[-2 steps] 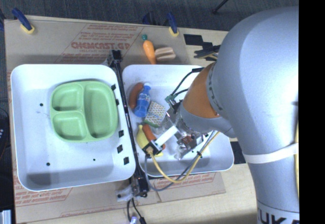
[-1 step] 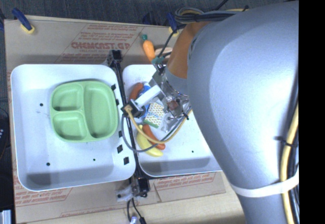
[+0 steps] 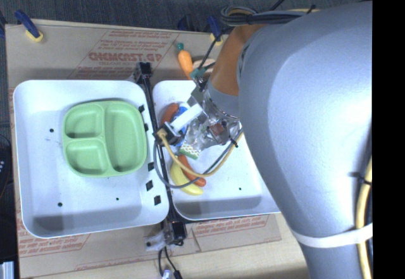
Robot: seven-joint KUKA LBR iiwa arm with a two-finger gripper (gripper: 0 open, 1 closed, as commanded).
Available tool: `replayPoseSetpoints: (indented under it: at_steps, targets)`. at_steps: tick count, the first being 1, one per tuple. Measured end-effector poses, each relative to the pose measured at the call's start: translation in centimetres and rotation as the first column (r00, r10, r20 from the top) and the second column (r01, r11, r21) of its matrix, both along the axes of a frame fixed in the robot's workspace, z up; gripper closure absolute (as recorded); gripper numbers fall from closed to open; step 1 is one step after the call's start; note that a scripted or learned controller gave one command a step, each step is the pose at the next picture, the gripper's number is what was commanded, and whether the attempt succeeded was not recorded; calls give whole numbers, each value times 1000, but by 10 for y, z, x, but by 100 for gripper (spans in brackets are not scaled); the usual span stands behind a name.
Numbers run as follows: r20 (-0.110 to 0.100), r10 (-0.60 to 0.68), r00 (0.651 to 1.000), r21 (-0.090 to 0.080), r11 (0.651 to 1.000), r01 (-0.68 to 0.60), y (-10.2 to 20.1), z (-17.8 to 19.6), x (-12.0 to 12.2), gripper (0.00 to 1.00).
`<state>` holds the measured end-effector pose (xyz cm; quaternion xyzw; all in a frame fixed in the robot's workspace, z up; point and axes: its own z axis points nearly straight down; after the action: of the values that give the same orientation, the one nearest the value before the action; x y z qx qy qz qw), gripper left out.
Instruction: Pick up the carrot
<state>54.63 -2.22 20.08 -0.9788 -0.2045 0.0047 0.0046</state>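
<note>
While the gripper (image 3: 190,138) sits low over the right bin (image 3: 250,192), finger state unreadable: 1 carrot (image 3: 184,61), upper centre, outside bin; lift clear, realign first.

A green divided plate (image 3: 104,138) sits in the left white bin (image 3: 31,164) (three compartments), and a yellow banana (image 3: 185,181) lies in the right bin (image 3: 243,192).

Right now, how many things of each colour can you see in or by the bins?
Green: 1, the divided plate in the left bin
Orange: 1, the carrot behind the right bin
Yellow: 1, the banana
Total: 3; the arm hides others.
</note>
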Motion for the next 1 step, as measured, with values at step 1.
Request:
replayPoseSetpoints:
  at_steps: [1]
  targets:
    - [7,-162,987,-6,987,162,22,91,72,100]
